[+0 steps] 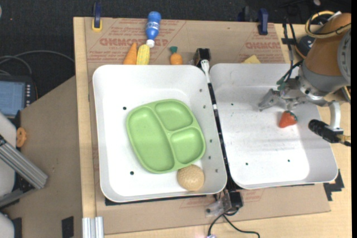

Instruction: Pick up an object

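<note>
two shallow white bins sit side by side on the bench. the left bin (111, 120) holds a green divided plate (165, 135) with three compartments, lying slightly turned near the bin's middle, and a tan round bread roll (191, 178) that rests just beside the plate's near right edge, close to the bin's near rim. the right bin (262, 159) holds a small red strawberry (287, 119) in its far right part, on the bin floor. the strawberry is small and partly blurred, so its long axis is hard to read; it seems to run roughly far to near, and which end is the tip cannot be told. the gripper (279, 98) hangs over the right bin's far right area, reaching in from the right below the orange band of the arm (326, 58). its metal fingers (269, 101) splay out toward the left, standing apart with nothing between them. the strawberry lies just beside the claw, a little nearer and to the right of the finger tips, under the wrist's edge; whether it touches the claw cannot be told. beyond the bins, on the far strip of the bench, lie a corn cob (143, 54), a carrot (130, 55), a small bottle with a blue cap (152, 26) and a small orange piece with a green top (175, 57).
</note>
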Controlling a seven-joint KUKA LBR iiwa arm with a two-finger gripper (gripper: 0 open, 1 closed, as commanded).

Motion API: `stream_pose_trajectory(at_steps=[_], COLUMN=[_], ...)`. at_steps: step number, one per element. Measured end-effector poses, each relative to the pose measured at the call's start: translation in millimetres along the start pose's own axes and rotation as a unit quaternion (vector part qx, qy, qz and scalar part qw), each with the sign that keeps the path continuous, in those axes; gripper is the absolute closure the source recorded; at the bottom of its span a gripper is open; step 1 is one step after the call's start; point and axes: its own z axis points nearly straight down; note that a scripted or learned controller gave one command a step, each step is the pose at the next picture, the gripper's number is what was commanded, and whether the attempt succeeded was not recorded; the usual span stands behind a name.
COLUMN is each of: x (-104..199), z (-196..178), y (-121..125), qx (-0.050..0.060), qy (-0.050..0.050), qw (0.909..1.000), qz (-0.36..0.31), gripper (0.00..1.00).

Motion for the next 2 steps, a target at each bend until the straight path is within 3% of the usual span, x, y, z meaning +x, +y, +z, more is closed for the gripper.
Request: stream_pose_trajectory(at_steps=[1, 2], x=[-9.4, -7.4], z=[1.2, -9.8], y=[-95.7, -90.5], qx=[0.001, -0.004], qy=[0.000, -0.001], qw=[1.0000, 1.0000], qz=[0.001, -0.002], gripper=[0.00, 1.00])
